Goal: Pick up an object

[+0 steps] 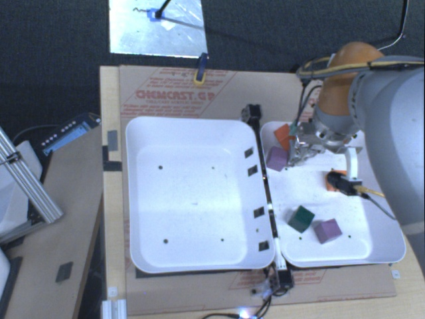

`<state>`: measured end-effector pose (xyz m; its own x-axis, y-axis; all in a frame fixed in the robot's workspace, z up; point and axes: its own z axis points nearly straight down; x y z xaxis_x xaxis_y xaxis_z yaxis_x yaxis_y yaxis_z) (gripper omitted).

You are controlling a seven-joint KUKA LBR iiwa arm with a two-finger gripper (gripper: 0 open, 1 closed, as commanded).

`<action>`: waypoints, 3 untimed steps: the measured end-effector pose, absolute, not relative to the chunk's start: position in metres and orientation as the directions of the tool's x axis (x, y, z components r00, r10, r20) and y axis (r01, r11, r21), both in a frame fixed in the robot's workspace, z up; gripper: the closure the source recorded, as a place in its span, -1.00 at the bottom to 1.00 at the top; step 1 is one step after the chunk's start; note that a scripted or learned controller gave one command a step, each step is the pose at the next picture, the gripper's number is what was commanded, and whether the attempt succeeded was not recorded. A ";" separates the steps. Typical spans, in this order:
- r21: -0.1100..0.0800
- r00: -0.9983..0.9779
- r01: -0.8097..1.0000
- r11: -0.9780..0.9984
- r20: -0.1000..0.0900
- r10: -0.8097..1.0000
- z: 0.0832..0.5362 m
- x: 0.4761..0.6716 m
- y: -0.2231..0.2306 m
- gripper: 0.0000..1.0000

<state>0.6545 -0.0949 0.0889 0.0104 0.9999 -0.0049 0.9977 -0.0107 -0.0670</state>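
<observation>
Orange block (pixel 283 135) half hidden behind gripper (pixel 300 153), arm (pixel 392 111) cut off at right edge — fingertips indistinct

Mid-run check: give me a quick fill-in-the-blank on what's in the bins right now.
1. The hand is over the ____ bin.
2. The green cube lies beside a ____ cube.
3. The orange block sits at that bin's ____ edge, by another purple cube.

Missing words: right; purple; far

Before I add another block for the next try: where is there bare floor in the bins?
The left bin has open floor throughout. In the right bin, the far end is crowded: orange block, purple block, gripper. A bare patch lies between those and the green block.
</observation>
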 end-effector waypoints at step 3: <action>0.009 -0.008 1.000 0.008 -0.001 1.000 0.086 0.626 -0.102 1.00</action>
